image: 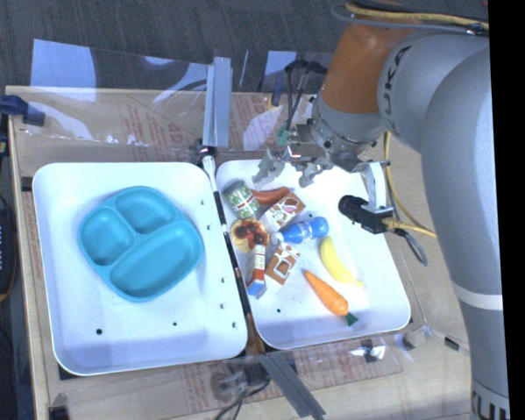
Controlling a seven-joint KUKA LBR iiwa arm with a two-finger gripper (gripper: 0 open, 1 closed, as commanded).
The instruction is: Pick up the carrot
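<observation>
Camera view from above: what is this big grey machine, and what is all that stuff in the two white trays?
The grey shape with the orange band is a robot arm, reaching in from the right. The single camera sits above the bench and looks down at a slant. At the arm's end is its gripper, hovering over the far end of the right bin; nothing shows between its fingers. That bin holds toy food: an orange carrot near the front, a yellow banana, a blue bottle, a sausage and small packets. The left bin holds a blue divided plate. The carrot is what it should pick up.
</observation>
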